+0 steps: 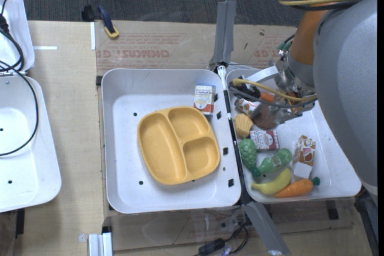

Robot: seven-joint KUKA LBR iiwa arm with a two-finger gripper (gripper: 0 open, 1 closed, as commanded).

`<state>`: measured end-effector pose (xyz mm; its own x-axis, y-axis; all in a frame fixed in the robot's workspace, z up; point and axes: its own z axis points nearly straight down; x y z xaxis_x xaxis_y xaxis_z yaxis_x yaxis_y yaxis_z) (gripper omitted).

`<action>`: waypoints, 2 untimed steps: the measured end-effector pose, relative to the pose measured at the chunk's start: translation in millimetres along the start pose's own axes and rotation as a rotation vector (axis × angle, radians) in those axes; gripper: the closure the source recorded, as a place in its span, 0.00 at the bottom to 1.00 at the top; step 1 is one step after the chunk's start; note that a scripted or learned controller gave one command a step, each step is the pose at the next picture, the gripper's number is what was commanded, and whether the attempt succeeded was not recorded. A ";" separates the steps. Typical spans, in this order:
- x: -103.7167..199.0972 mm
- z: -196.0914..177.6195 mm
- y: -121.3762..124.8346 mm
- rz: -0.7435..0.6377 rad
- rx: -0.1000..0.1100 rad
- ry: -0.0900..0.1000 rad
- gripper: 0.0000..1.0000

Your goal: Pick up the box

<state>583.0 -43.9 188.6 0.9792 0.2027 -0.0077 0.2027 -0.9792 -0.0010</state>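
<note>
The tool (264,106), its state hidden, is hanging in the right bin (336,183), the small box (204,99) lying left across the divider.

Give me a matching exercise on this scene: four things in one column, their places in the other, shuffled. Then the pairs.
Things:
1. yellow tray
2. small carton
3. banana
4. carrot

Places:
A. right bin's front edge, rightmost of the toys there
B. middle of the left bin
C. front of the right bin, just left of the orange toy
D. left bin's far right corner, by the divider

Pairs: 1-B, 2-D, 3-C, 4-A
</note>
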 end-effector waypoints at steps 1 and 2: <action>1.5 -59.4 -1.7 0.003 -0.002 0.003 0.00; 9.4 0.9 -37.7 -0.027 -0.001 -0.001 0.00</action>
<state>584.6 -5.1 187.7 0.9734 0.2289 -0.0084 0.2289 -0.9734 0.0001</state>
